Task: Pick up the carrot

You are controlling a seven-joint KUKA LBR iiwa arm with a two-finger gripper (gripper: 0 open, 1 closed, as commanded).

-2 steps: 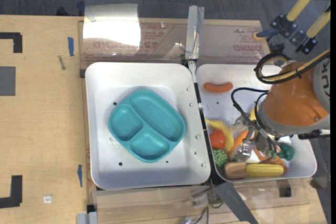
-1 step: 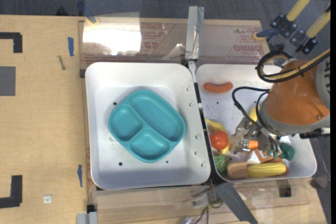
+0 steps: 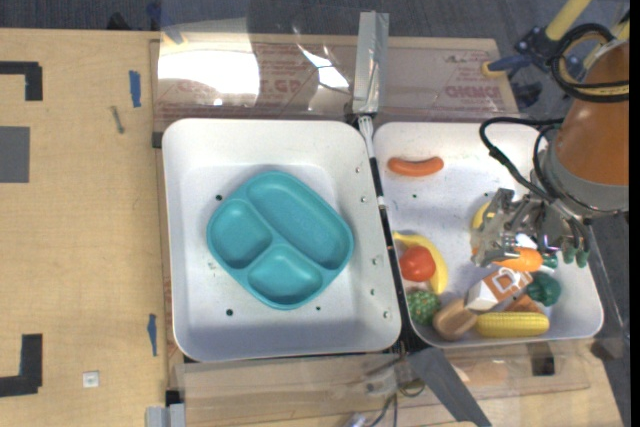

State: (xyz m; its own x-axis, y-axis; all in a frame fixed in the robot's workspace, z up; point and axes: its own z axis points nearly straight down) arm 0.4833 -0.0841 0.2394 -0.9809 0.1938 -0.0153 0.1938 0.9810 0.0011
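The carrot (image 3: 527,261) is a short orange piece lying in the right bin (image 3: 455,190), near its right wall, with a dark green lump (image 3: 545,291) just below and to its right. My gripper (image 3: 515,237) hangs directly over the carrot's upper left end, low in the bin, and covers part of it. I cannot make out whether it touches the carrot. The grey arm with its orange band (image 3: 595,145) comes in from the right, above the gripper.
Crowded around the carrot are a small carton (image 3: 500,287), a corn cob (image 3: 512,323), a brown bread-like piece (image 3: 455,319), broccoli (image 3: 424,305), a tomato (image 3: 418,265) and a yellow piece (image 3: 485,213). A sausage (image 3: 415,166) lies at the back. The left bin (image 3: 200,315) holds a teal divided plate (image 3: 280,237).
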